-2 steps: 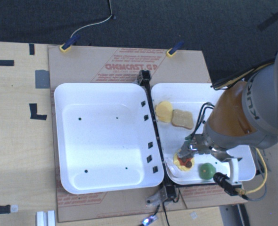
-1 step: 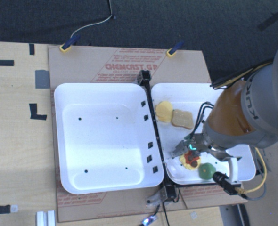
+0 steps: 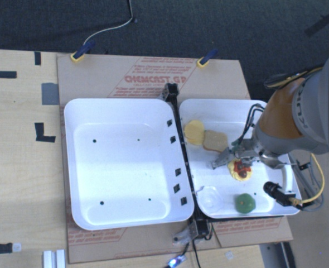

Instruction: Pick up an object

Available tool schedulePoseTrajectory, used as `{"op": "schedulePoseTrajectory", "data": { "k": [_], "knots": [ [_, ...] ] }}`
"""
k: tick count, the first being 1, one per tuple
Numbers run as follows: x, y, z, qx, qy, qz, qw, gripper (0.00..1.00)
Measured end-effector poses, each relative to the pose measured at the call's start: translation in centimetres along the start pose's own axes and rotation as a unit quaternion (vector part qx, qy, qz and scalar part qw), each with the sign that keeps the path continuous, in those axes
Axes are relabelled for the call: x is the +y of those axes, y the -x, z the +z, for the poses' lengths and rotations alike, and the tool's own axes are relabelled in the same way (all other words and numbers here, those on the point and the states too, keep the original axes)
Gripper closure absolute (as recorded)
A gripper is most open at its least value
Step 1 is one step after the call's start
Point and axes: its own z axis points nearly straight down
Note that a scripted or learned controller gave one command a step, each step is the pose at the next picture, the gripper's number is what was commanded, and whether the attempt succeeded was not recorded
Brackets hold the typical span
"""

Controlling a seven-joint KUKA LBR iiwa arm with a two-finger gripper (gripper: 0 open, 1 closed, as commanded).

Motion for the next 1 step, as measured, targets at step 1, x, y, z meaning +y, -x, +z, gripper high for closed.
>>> {"op": "schedulePoseTrajectory", "data": {
  "k": [1],
  "knots": [
    [10.78,-2.42,0.10,-0.003,0.003,-0.003,1.0000,0.00]
  ]
}}
